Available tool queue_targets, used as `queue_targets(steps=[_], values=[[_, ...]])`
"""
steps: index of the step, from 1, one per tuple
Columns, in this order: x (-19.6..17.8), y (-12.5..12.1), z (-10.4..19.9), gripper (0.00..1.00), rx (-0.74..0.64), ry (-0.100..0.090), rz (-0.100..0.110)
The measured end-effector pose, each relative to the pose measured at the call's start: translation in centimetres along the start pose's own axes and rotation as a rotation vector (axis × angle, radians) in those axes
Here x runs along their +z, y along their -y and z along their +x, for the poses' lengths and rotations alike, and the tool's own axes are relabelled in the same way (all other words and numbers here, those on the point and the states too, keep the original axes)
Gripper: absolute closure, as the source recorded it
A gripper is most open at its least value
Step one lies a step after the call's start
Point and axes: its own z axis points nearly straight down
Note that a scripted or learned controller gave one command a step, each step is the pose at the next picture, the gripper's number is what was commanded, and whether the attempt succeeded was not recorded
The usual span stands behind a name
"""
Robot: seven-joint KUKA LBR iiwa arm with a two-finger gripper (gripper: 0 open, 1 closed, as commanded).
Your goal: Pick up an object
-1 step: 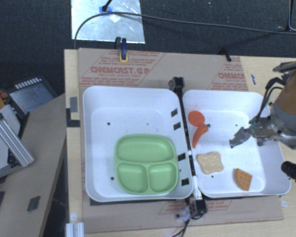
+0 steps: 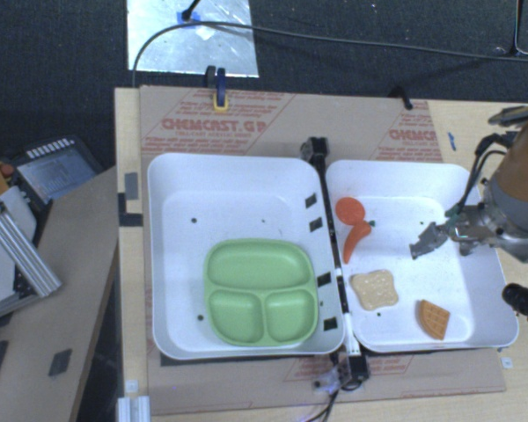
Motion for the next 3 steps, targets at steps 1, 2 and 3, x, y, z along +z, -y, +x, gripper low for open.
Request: queue_targets(steps=[1, 2, 3], values=[[5.0, -1.0, 0.0, 0.00, 0.002, -0.001, 0.003], [9.8, -1.1, -0.9, 0.00, 0.002, -0.001, 0.003], [12.9, -1.3, -1.0, 0.00, 0.003, -0.002, 0.000]])
